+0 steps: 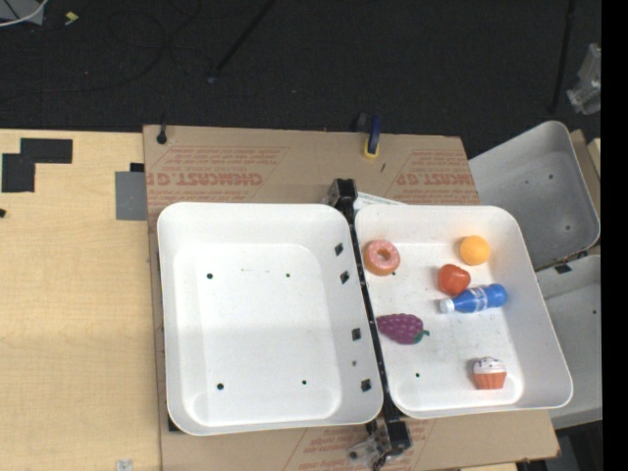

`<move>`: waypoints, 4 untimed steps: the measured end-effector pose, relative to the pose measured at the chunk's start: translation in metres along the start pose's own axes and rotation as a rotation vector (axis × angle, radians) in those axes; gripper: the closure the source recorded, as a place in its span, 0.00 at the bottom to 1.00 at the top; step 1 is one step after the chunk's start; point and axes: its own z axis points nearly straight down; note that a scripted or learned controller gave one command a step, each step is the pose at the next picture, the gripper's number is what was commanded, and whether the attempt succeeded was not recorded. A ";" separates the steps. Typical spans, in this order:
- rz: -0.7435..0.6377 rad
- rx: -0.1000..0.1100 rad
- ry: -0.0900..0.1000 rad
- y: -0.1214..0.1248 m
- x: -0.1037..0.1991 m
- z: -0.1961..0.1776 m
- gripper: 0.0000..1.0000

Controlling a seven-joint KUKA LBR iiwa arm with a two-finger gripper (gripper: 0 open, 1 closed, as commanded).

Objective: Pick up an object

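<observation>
Beside the pink doughnut (381, 257), on its left, runs the seam where the two white bins meet; the doughnut lies in the right bin (551, 353), close to that bin's far-left corner; level with the doughnut and well to its right sits an orange fruit (474, 250), near the far-right corner; nearer the camera than the doughnut and to its right is a red fruit (453, 280), just below the orange one; a blue and white bottle (475, 299) lies on its side touching or almost touching the red fruit, its blue end pointing away from the doughnut; straight toward the camera from the doughnut rests a purple bunch of grapes (400, 328), close to the seam; farthest from the doughnut, toward the near-right corner, stands a small cupcake (489, 373) with white top and orange base; all six things lie apart from the doughnut itself; left of the doughnut, across the seam, is the left bin (164, 312); both bins rest on a sheet of cardboard (245, 170); beyond the doughnut, at the cardboard's far edge, a blue and yellow clamp (372, 137) grips the sheet; far left of the doughnut spreads the pale wooden bench (69, 312).
</observation>
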 end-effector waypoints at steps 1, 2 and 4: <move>0.000 0.001 0.001 -0.018 -0.045 0.000 1.00; -0.002 0.000 0.002 -0.037 -0.058 0.000 1.00; -0.001 -0.001 0.002 -0.096 -0.058 0.000 1.00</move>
